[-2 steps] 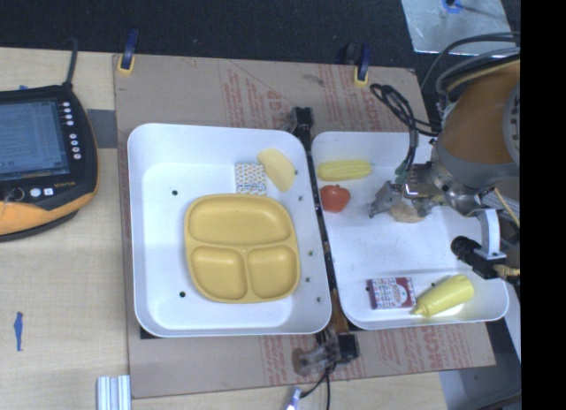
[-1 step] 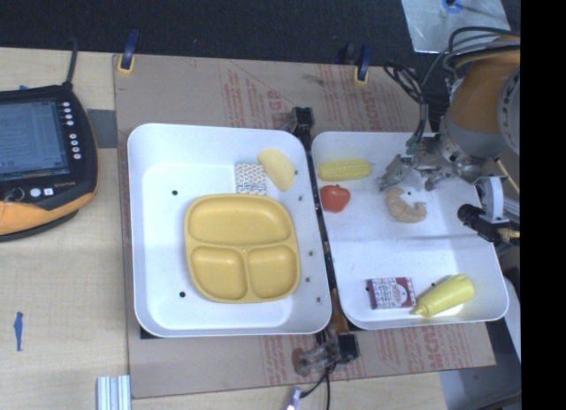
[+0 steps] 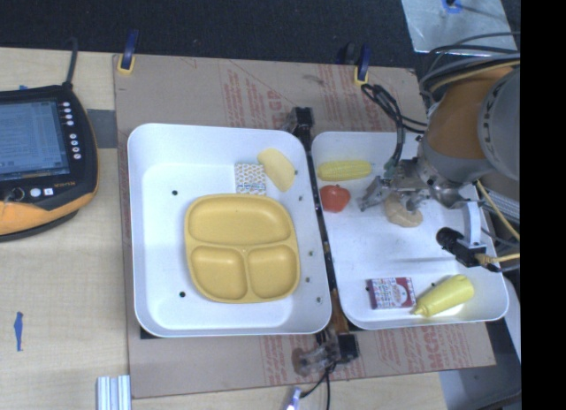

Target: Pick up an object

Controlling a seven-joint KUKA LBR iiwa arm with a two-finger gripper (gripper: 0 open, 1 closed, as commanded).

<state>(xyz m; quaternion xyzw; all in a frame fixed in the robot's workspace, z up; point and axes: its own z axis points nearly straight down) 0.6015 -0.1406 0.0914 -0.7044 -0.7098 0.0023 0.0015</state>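
I count two white bins side by side on a brown cardboard sheet [image 3: 265,90] that covers the pale wooden bench [image 3: 53,293]. The left bin [image 3: 146,223] holds three things: one yellow divided tray [image 3: 240,246] near its middle, one small patterned packet [image 3: 250,178] touching the tray's far edge, and one pale yellow banana-shaped piece [image 3: 276,168] just beside the packet. The right bin [image 3: 354,311] holds five: one corn cob [image 3: 345,170] at the far left, one red tomato [image 3: 334,197] just below it, one beige lumpy piece [image 3: 405,214] near the middle, one red-and-white packet [image 3: 390,293] and one yellow squeeze bottle [image 3: 445,296] along the near edge. My gripper [image 3: 400,189] sits right over the beige piece, and I cannot tell from here how its jaws stand. One handheld control pendant [image 3: 40,156] lies on the bench well to the left. Dark floor runs beyond the far edge. The middle of the right bin, between tomato and red packet, is bare white, which leaves open room there.
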